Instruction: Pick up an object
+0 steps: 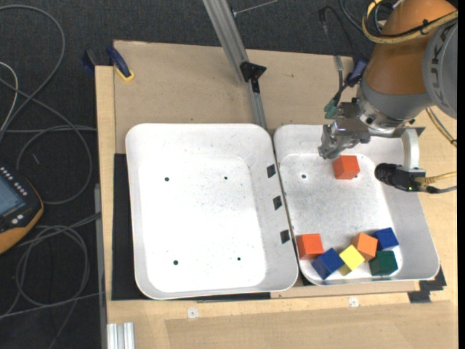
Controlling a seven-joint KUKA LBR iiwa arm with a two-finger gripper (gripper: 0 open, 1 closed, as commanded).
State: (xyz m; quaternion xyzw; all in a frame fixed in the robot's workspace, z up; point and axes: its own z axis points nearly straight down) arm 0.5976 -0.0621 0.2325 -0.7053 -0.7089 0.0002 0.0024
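An orange-red cube (346,167) lies near the far end of the right bin (341,209). My gripper (331,148) hangs just left of it and slightly behind, over the bin's far edge, with nothing visibly between its fingers. Along the bin's near edge sit several cubes: an orange one (310,244), a blue one (328,262), a yellow one (352,257), another orange one (367,244), a blue one (386,238) and a dark green one (383,263).
The left bin (145,217) sits beside the right one, with small black clips (277,203) along the shared wall. A metal pole (232,42) slants up from behind the bins. Cables lie on the floor to the left.
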